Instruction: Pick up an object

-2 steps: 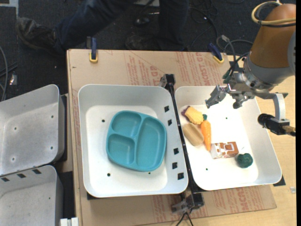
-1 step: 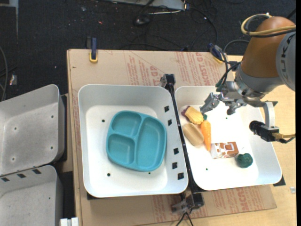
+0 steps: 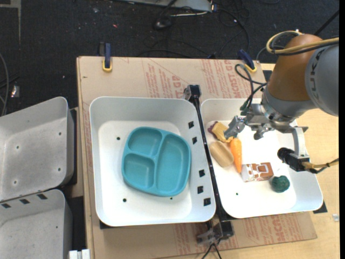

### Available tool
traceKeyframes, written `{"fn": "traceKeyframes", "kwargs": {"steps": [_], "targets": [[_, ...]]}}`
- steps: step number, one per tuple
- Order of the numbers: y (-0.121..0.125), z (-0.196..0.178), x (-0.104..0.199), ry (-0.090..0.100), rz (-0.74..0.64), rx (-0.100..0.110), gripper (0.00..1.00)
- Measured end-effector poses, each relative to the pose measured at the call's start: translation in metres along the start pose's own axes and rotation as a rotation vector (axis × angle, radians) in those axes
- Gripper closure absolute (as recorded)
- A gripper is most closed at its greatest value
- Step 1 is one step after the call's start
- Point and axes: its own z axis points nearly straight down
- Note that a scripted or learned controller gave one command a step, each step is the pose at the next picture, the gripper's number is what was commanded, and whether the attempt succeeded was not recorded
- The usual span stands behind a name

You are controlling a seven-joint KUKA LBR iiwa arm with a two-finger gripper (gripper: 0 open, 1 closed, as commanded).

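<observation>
Camera view: gripper (image 3: 245, 127) hangs over the right bin's (image 3: 302, 198) left half, its fingers spread apart and holding nothing, just above the carrot (image 3: 236, 152), which lies touching a bread roll (image 3: 220, 153) near the bin's left wall, with a small carton (image 3: 257, 171) and a green ball (image 3: 280, 184) toward the front edge. Judged risk: the carrot's crowding against the roll could make a closing finger strike the roll or pinch both, so the carrot slips free. Red print on the cardboard (image 3: 161, 72) under the bins is reversed and not readable; the arm (image 3: 318, 80) shows part of "KUKA".
</observation>
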Motion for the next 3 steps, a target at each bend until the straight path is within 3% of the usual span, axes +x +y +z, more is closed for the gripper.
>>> {"fn": "traceKeyframes", "kwargs": {"steps": [1,2,3], "targets": [[0.006,0.050,0.008,0.001,-0.003,0.000,0.00],[0.007,0.037,0.008,0.000,0.000,-0.005,1.00],[0.005,-0.026,0.007,-0.001,-0.003,-0.008,1.00]]}}
